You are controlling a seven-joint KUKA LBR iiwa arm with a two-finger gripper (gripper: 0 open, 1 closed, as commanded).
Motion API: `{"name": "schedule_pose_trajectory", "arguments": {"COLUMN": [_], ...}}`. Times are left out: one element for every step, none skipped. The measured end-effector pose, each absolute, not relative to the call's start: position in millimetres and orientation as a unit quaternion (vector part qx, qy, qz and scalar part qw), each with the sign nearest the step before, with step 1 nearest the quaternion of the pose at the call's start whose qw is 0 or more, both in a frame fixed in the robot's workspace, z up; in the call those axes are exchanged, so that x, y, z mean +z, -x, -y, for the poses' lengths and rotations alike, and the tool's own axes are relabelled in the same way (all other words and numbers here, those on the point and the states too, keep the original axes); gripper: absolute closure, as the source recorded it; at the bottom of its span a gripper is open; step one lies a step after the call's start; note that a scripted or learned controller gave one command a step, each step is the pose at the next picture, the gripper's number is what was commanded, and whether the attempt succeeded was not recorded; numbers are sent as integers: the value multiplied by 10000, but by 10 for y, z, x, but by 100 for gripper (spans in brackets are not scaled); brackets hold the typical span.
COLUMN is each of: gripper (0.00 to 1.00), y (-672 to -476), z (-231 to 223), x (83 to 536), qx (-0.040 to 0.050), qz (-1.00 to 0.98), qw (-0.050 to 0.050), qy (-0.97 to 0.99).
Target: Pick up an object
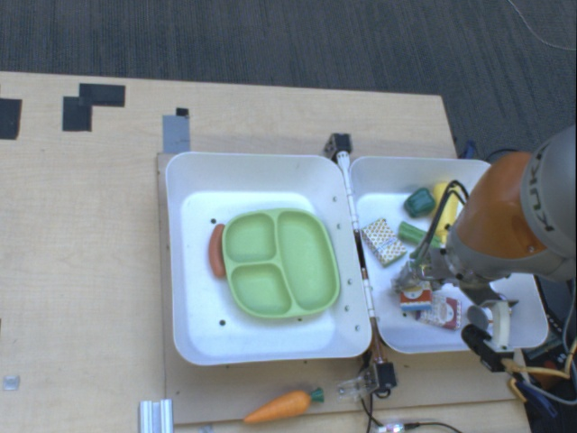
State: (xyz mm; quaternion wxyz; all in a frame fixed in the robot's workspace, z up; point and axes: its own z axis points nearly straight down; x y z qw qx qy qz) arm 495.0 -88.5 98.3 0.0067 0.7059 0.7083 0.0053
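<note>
No brand name or label text can be read anywhere; the print on the small packets is too fine to make out, and a dark mark on the arm's grey shell at the frame's 3 o'clock edge is cut off and illegible.

The right bin [534, 325] holds the candidate objects. A small red, white and blue packet [416, 299] lies near the bin's middle, directly under the tool [420, 276], with a red and white wrapper [447, 314] just beside it at its 4 o'clock. A flat packet with a speckled, multicoloured pattern [384, 240] lies tilted at the tool's 10 o'clock, close to the divider between the bins. A green cylinder [410, 234] sits just at that packet's 3 o'clock, a dark green cup-like piece [418, 202] lies toward the bin's 12 o'clock, and a yellow object [442, 194] is partly hidden behind a black cable.

The arm [505, 219], grey with its orange band, covers the bin's 3 o'clock half. Whether the tool is parted, closed or gripping anything cannot be told, as the wrist hides it.

The left bin [180, 206] carries a pale green three-compartment plate [279, 262], with a red-orange sausage-shaped toy [216, 250] touching the plate's 9 o'clock edge. On the bench [81, 269], at the left bin's 6 o'clock, lies an orange toy carrot [281, 406] with a green top.
</note>
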Motion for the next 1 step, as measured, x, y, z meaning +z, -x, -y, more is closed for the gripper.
{"name": "schedule_pose_trajectory", "arguments": {"gripper": [100], "y": [-5185], "z": [334], "x": [1850], "qx": [20], "qz": [-7088], "qw": [12], "qy": [-7054]}}
